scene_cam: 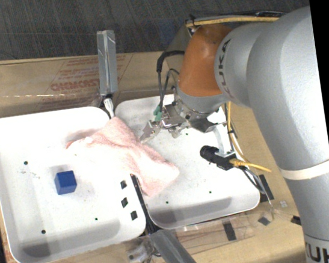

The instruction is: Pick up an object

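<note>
Grey arm (283, 111) overhangs right bin (194, 212); gripper (152, 126), apparently unclenched, touches pink cloth (137, 153) straddling the rims.

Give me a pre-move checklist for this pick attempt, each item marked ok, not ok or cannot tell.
1. Target present: pink cloth draped over the divider between the left bin and the right bin: ok.
2. Gripper near the cloth's upper edge: ok.
3. Cloth between the fingers: cannot tell.
4. Blue cube away from the gripper, in the left bin: ok.
5. Cloth lying inside one bin: not ok.
</note>
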Tool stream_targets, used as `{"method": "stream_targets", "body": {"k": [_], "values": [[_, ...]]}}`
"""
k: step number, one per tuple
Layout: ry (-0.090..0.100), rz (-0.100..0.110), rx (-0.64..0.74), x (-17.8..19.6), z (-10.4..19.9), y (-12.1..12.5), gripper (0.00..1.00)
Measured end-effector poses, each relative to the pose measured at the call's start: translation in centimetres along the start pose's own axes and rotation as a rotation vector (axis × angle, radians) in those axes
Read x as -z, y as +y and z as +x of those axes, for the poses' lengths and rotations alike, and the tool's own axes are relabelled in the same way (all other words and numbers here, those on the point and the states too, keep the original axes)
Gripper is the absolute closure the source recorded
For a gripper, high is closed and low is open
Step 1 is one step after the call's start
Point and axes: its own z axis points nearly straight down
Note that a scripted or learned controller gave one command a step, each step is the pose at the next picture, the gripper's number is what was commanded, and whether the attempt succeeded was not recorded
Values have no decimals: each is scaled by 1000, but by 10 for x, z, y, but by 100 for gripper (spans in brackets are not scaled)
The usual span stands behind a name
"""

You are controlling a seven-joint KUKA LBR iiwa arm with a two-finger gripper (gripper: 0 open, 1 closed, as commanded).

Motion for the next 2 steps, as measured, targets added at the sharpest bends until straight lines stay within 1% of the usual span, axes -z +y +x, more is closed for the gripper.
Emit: {"method": "stream_targets", "body": {"k": [1, 2], "values": [[-1, -4, -235, 82, 42, 20, 0], [-1, 0, -177, -11, -10, 16, 0]]}}
